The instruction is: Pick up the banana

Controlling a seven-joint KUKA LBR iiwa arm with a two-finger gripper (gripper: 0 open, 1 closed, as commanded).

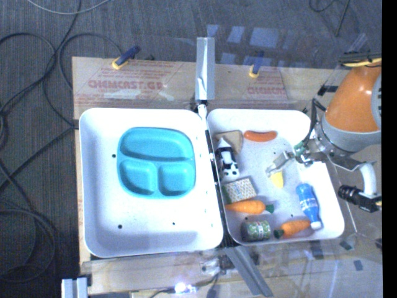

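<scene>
The banana [276, 179] — a small yellow piece — lies mid-right in the right bin [322, 228], with the gripper [278, 164] just above it; whether the pincer is open or closed, I cannot tell. Around it sit a sausage [260, 136] at the bin's top, a black-and-white cow figure [228, 164], a patterned box [239, 189], two carrots [246, 207], a green can [256, 230] and a blue bottle [308, 205]; the left bin [99, 228] holds a blue divided tray [157, 161]. Faint reddish print on the bench [133, 85] at upper left is too blurred to read — only vague capitals.
</scene>
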